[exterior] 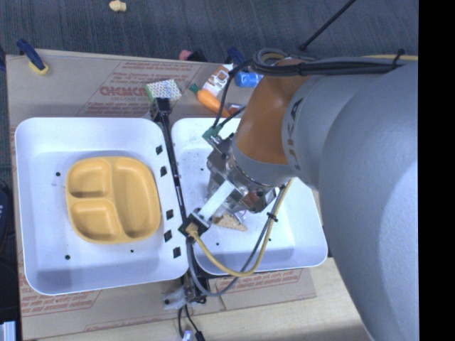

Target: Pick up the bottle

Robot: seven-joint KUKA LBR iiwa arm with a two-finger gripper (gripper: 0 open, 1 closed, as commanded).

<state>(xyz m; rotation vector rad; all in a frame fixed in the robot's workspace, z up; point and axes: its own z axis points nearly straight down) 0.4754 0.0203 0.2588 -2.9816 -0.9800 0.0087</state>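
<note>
Dark grey carpet (106,27) surrounds a bench topped with printed cardboard (121,91), and a small yellow scrap (117,6) lies on the floor near the top left. Blue clamps sit at the cardboard's far edge, one (32,55) at the left corner.

Two white bins rest side by side on the cardboard. In the left bin (35,212) lies a yellow tray (112,199) with three compartments, flat and roughly centred. A black strip with cables runs along the seam between the bins.

From the right, the arm (355,162) reaches over the right bin (306,251), its orange band (266,123) above the wrist. Its gripper (238,204) is low inside this bin, near the floor, and how far the fingers stand apart cannot be told (the wrist and cabling cover them). Just beside the gripper, on the bin floor, lies a tan wedge-shaped piece (231,222). A yellow cable (234,265) loops across the bin's near side.

Outside the bins, on the cardboard just beyond the right bin's far rim, the bottle (215,91) lies on its side: orange and white, well apart from the gripper. A blue object (247,79) sits next to it, and a small patterned box (163,89) rests to its left.
</note>
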